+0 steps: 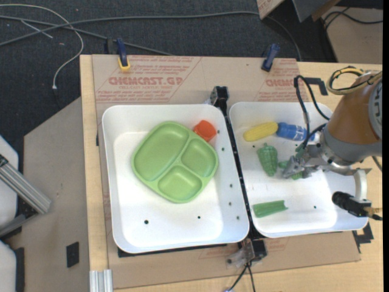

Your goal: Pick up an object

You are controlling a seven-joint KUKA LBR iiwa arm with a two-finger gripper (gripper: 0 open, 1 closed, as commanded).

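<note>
In the right bin (pixel 328 221) lie a yellow oblong toy (pixel 260 131), a blue object (pixel 290 131), a dark green knobbly piece (pixel 268 160) and a flat green strip (pixel 268 208). My gripper (pixel 293 170) is low in this bin, just right of the dark green piece. A bit of green shows at its tip, and I cannot tell whether that is held. The arm's orange band (pixel 355 123) hangs over the bin's right side and hides part of the floor there.
The left bin (pixel 127 218) holds a light green divided plate (pixel 175 161), with a small orange object (pixel 205 129) at the plate's upper right edge. Clamps (pixel 219 95) sit on the ridge between the bins. Cables (pixel 307 102) trail from the arm.
</note>
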